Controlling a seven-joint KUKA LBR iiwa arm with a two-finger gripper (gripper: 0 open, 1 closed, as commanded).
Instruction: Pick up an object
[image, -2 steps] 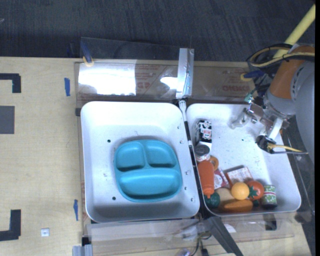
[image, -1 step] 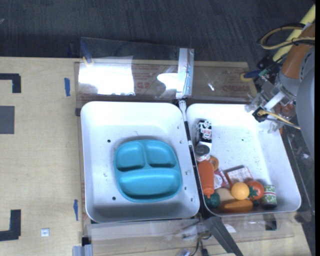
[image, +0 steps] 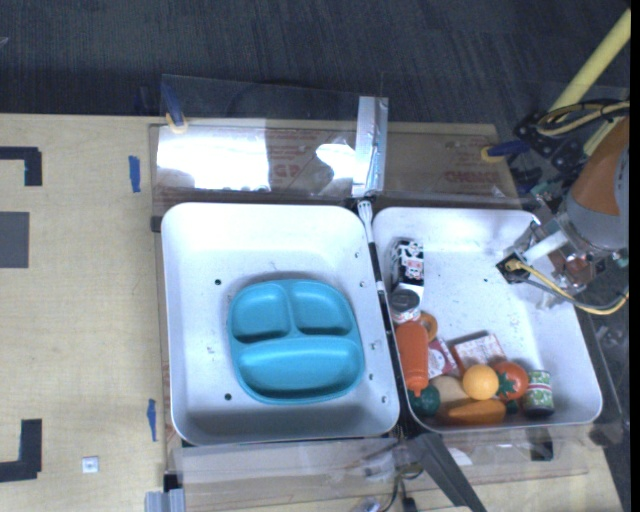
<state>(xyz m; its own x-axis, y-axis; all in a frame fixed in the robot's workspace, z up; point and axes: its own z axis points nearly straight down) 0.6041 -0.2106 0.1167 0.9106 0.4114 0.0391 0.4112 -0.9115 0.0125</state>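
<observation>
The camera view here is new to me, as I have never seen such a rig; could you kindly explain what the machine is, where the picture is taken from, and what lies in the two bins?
The picture comes from one fixed camera above the bench, looking down at a slant. The grey machine with the orange band at the right edge is a robot arm; its gripper, the tool it grasps with, hangs over the upper right part of the right bin. Nothing can be seen between its fingers, so I would not say it holds anything.

Two shallow white bins sit side by side. The left bin contains a blue divided plate. The right bin holds small toy groceries bunched along its left and lower sides: an orange carrot, a yellow-orange fruit, a small black-and-white carton and a few others too small to name.

The arm's job is to pick up one object.
</observation>
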